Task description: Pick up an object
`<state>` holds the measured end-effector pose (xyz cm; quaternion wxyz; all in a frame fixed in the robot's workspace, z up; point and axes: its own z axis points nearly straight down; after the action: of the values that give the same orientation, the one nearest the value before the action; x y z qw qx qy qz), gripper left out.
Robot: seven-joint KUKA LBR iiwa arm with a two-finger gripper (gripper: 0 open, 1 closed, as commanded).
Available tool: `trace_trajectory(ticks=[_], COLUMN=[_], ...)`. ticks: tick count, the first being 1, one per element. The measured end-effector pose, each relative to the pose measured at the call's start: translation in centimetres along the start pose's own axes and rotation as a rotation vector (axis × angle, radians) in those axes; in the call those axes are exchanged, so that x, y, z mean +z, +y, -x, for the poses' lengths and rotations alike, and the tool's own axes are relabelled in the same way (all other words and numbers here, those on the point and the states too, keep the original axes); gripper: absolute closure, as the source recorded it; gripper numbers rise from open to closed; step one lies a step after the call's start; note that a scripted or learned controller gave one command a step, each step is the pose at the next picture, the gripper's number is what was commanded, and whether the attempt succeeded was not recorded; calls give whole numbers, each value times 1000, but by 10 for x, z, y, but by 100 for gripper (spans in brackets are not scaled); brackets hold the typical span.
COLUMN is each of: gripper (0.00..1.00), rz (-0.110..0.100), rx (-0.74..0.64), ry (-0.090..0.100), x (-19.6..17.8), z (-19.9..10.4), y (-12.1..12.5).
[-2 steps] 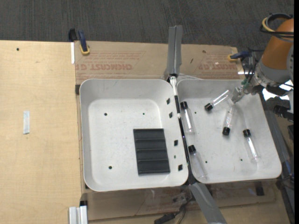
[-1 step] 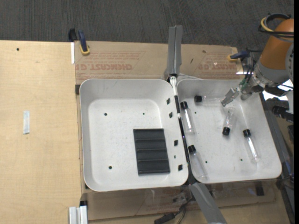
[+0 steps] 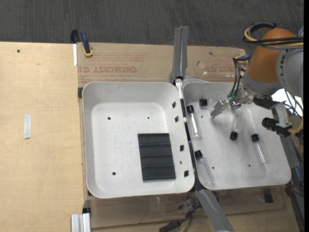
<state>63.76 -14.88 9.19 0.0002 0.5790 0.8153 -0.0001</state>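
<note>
The left bin (image 3: 96,144) holds a black ribbed block (image 3: 156,156). The right bin (image 3: 277,175) holds several clear tubes with black caps; one tube (image 3: 235,128) lies just below the gripper (image 3: 227,105). Whether the pincer is wide or narrow cannot be told. No object appears lifted, so the pick seems undone.

bins: 2 (image 3: 91,144) (image 3: 275,178); black ridged block (image 3: 156,156): 1; black-capped clear tubes: 4 (image 3: 193,122) (image 3: 202,164) (image 3: 235,128) (image 3: 259,149)
</note>
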Motion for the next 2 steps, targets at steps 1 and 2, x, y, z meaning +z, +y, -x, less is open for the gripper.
trace_trajectory(ticks=[1,2], gripper=[0,100], rz=[0,2], rx=[-90,-86], ry=[0,-1], x=[0,-10], z=[5,6], y=[-63,-63])
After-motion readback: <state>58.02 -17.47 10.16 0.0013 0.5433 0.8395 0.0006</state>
